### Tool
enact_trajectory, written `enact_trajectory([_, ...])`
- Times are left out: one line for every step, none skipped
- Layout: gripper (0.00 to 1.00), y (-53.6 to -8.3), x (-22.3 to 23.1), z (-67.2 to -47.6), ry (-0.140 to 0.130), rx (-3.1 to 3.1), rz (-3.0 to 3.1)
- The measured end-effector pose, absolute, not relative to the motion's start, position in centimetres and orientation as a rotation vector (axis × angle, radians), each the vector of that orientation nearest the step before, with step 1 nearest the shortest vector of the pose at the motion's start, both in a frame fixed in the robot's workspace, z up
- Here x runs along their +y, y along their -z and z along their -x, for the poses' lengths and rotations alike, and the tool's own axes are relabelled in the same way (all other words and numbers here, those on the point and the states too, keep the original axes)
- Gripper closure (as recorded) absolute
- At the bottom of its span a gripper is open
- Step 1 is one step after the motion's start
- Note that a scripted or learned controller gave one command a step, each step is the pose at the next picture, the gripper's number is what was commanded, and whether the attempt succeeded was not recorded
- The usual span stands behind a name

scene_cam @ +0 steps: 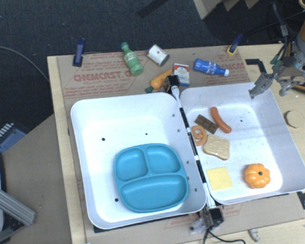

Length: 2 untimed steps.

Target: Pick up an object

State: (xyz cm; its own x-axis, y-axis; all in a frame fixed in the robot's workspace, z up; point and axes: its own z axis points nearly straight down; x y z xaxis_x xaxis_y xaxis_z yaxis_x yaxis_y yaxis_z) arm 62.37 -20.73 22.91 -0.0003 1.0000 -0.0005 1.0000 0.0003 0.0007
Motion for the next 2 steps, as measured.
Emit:
enact_trajectory([0.0,-13.2,-14.4,-63.0,0.001,2.225,-2.221])
enact_trajectory([0.0,-8.7,-11.5,-62.5,-0.005,2.219,-2.219])
